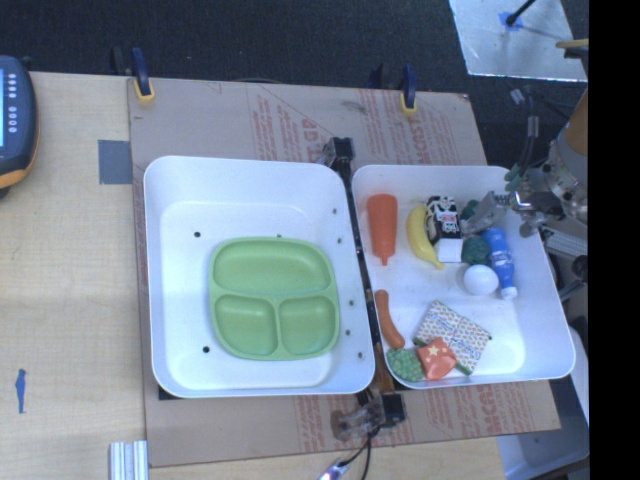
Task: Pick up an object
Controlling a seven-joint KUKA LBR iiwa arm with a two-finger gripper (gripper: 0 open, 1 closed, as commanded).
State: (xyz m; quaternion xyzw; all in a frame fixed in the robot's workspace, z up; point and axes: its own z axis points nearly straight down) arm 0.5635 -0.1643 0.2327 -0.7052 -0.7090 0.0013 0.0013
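The gripper (pixel 497 208) hovers just right of the banana (pixel 424 238), over the right bin's (pixel 556 340) clutter for selection; its pincer state cannot be told.

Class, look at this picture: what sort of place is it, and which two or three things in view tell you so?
Probably a robotics lab test bench. A cardboard sheet is clamped to the bench, two white bins hold a green divided plate and toy items such as a banana, and a robot gripper reaches in.
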